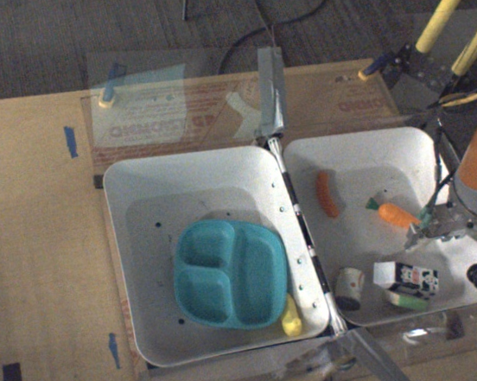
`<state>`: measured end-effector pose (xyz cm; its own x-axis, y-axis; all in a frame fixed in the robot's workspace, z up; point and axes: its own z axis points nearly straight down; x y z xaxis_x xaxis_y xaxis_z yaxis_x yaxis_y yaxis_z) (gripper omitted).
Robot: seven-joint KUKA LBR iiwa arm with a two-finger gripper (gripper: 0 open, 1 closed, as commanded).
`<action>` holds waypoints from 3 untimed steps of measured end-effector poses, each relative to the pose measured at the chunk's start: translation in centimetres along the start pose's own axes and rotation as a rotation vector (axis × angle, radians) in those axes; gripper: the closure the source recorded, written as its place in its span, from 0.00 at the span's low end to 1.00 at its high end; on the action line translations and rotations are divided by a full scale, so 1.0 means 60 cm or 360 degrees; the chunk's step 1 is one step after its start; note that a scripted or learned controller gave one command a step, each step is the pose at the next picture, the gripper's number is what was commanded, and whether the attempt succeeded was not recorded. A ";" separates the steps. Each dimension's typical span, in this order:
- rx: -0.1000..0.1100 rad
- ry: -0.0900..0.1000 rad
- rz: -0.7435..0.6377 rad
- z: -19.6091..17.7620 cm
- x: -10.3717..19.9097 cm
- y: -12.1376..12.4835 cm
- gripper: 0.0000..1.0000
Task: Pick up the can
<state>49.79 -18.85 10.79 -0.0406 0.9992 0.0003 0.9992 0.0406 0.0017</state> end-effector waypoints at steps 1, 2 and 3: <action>-0.0002 -0.0004 -0.0125 -0.121 -0.060 0.080 1.00; -0.0001 -0.0003 -0.0125 -0.120 -0.060 0.080 0.00; 0.0004 0.0001 0.0103 -0.085 -0.063 0.072 0.00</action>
